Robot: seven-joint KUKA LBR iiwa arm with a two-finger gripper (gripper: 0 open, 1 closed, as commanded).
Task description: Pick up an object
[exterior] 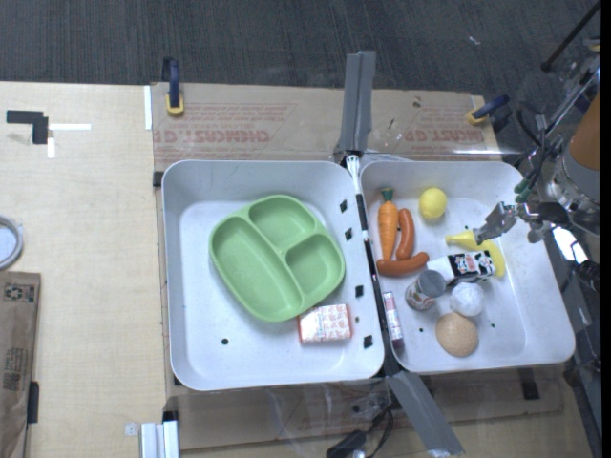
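I see the left bin holding a green divided plate near its middle, and a small pink-and-white packet lying just off the plate's lower right edge, touching or nearly touching it. Across the divider, the right bin is crowded. At its left side a carrot lies beside two sausages: one sausage parallel to the carrot, another sausage crossing below them. A lemon sits apart toward the upper middle. Lower down I note a small can, a white ball just right of it, and a tan egg-shaped item below both. A black-and-white carton rests against a banana right of centre. The gripper hangs over the bin's upper right area, coming in from the right edge. Its fingers point left and down toward the banana, with the tips just above and right of that fruit. I cannot tell how far the jaws are spread, since the metal parts blur together. I see nothing pinched between them. The banana and the carton are the closest things; the lemon lies to the left of the tips.
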